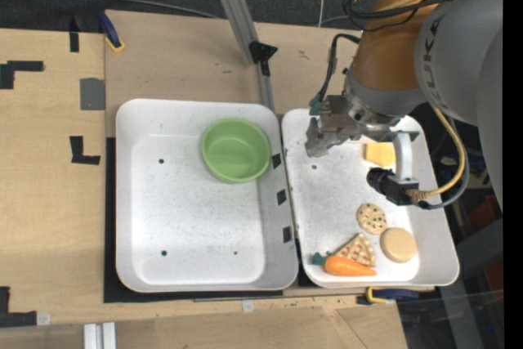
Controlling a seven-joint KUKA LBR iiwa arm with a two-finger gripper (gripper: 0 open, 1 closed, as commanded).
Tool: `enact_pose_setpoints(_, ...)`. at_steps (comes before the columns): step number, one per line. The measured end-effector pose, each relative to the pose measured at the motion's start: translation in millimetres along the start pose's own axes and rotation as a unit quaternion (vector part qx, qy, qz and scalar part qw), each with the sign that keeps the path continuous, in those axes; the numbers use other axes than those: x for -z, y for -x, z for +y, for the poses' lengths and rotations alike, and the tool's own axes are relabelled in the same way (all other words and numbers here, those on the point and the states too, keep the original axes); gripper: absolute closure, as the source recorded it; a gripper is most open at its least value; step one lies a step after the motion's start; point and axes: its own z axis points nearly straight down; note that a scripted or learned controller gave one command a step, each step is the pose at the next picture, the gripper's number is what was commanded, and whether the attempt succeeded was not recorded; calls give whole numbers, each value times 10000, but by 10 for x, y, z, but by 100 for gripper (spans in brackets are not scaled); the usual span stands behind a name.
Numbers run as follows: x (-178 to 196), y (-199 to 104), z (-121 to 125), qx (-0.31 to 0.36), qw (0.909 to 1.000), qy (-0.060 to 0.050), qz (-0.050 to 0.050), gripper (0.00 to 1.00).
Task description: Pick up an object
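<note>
Camera view: grey two-finger gripper (320, 145), finger state indiscernible, hangs over right white bin (327, 200); nearby flat yellow cheese-like slice (378, 153) looks light, stiff, best pinched edgewise.

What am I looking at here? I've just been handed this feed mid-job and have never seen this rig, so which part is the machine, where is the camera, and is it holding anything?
One fixed camera looks down at a slant on a wooden bench. The big grey and orange shape at right is the robot arm; its claw hangs over the upper part of the right bin. I see nothing between its tips. That bin holds toy food near its lower corner: a cookie, a round bun, a pizza slice, a carrot, and a yellow cheese piece by the arm. The left bin holds a green bowl.
</note>
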Motion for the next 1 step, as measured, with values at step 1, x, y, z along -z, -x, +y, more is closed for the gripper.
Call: enact_pose_setpoints(1,-59,-605,13,2,10000,-1,-2,100)
